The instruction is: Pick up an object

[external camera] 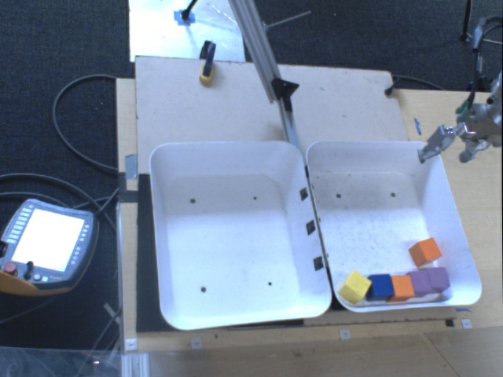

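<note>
Two shallow white bins side by side on desk [259, 100].
Left bin [169, 210]: nothing inside.
Right bin [452, 210]: five cubes near front wall, in a row: yellow cube [354, 287], blue cube [380, 287], orange cube [402, 287], purple cube [430, 280]; second orange cube [425, 251] just behind row.
Gripper [450, 144]: above right bin's far right corner, jaws apart, nothing between them.

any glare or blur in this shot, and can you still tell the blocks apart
Camera view: strong glare on the shiny sheet at the top, and the pendant screen is washed out white; the gripper at the right edge looks soft and blurred; the right bin is evenly lit, so the yellow block, blue block and orange block read clearly.
</note>
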Motion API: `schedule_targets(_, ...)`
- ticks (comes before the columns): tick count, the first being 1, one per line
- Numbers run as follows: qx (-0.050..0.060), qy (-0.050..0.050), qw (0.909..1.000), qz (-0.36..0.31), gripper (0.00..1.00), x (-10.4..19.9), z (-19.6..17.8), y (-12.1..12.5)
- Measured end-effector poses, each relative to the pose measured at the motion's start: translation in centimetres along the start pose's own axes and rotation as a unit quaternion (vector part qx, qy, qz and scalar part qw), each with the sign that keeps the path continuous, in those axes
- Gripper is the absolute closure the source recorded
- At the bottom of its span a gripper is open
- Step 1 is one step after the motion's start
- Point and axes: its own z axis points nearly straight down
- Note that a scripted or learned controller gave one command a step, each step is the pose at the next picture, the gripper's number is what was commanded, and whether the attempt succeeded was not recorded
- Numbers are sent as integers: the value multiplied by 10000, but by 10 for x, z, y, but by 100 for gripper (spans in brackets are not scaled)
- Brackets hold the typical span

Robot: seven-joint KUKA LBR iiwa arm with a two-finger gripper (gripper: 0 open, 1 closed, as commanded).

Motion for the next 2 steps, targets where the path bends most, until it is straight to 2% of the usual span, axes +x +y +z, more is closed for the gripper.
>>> schedule_targets(1, 4, 8, 10000, -11, 0, 33, -22, -7)
schedule_targets(2, -7, -9, 10000, 16, 0, -1, -35, 36)
